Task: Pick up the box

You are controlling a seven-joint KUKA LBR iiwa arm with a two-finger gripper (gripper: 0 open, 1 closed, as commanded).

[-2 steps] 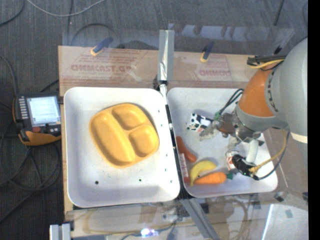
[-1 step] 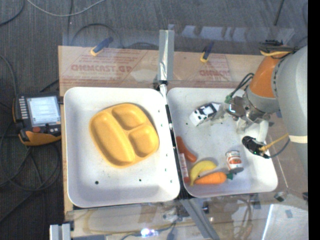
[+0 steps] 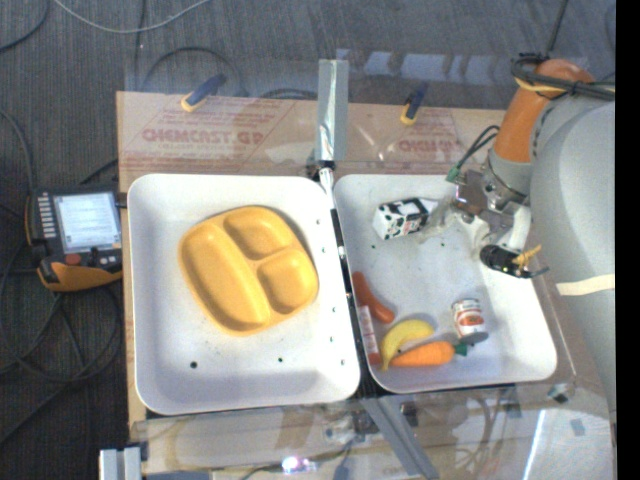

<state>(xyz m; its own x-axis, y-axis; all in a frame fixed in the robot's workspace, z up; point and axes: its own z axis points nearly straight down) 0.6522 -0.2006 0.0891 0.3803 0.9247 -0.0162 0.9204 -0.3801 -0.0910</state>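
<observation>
Nearest the camera, a carrot point(image 3: 425, 355) and banana point(image 3: 405, 335) lie well below the gripper point(image 3: 447, 215), whose opening cannot be told; the black-and-white box point(image 3: 403, 219) lies just left of it in the right bin point(image 3: 540, 353)

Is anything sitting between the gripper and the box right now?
Nothing visible. The box lies in the right bin near its back edge, with the gripper right beside it. The can, banana and carrot sit further forward.
</observation>
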